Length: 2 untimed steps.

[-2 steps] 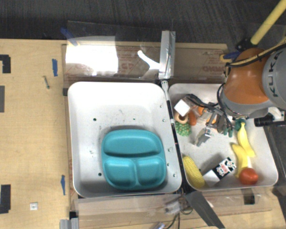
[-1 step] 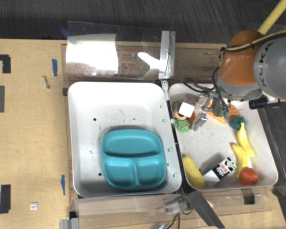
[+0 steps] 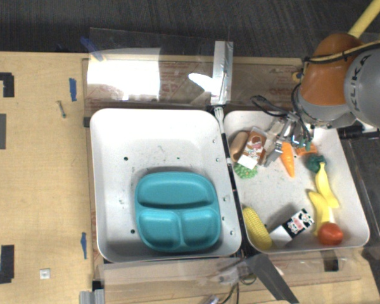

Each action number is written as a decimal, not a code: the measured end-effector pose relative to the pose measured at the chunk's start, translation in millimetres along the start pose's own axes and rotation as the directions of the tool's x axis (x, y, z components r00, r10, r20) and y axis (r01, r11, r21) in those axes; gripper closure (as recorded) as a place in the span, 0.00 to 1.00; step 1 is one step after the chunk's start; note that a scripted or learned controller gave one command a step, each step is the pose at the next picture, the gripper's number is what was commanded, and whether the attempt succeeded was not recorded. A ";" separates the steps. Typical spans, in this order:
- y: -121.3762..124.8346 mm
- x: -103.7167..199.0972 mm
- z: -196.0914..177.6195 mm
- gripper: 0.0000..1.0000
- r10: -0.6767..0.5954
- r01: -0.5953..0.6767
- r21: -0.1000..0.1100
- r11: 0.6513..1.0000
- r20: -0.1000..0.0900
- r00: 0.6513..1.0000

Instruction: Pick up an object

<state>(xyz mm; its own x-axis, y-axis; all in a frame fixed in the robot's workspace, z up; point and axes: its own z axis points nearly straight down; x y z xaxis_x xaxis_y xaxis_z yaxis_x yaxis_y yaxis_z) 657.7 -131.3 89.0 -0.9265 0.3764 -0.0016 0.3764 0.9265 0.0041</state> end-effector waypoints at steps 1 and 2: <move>-32.4 39.5 -0.8 0.00 0.044 -0.044 0.001 0.999 0.008 0.999; -48.7 73.3 -1.4 0.00 0.166 -0.166 -0.002 0.986 0.010 0.986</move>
<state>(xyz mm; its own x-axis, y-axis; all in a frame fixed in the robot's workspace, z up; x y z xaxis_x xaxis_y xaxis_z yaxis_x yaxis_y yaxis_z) 571.5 -148.8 90.0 -0.8511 0.5249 -0.0112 0.5248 0.8512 0.0059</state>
